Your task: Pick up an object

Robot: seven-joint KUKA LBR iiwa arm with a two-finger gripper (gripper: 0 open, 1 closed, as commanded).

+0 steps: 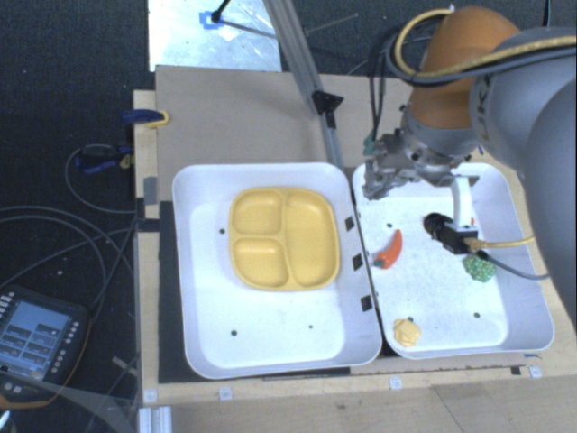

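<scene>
Camera view: the arm (505, 88) reaches in over the right bin (451, 318), and the gripper (379, 184) sits by that bin's far left corner, close to the wall it shares with the left bin (270, 332). Nothing shows held in the gripper; whether it is spread or pressed together cannot be told from this slant, nor how high it stands above the bin floor. Candidates for the pick all lie in the right bin: an orange-red curved piece (389, 250) near the left wall, about midway along it and closest to the gripper; a green knobbly lump (480, 269) towards the right wall; a pale yellow lump (407, 332) at the near left corner. The three lie well apart. The left bin carries a yellow divided plate (282, 238) in its far half, lying flat. Judgement — the step in hand is the approach, with no grasp made yet. The next move likely calls for shifting towards the near edge until the gripper is over the orange-red piece, turning to take it across its narrow width, then descending; the left wall just beside it leaves little room on that side. Writing: no brand or label reads anywhere — the pendant (32, 332) off the bench's near left corner shows a lit screen, its content too small to make out.
</scene>
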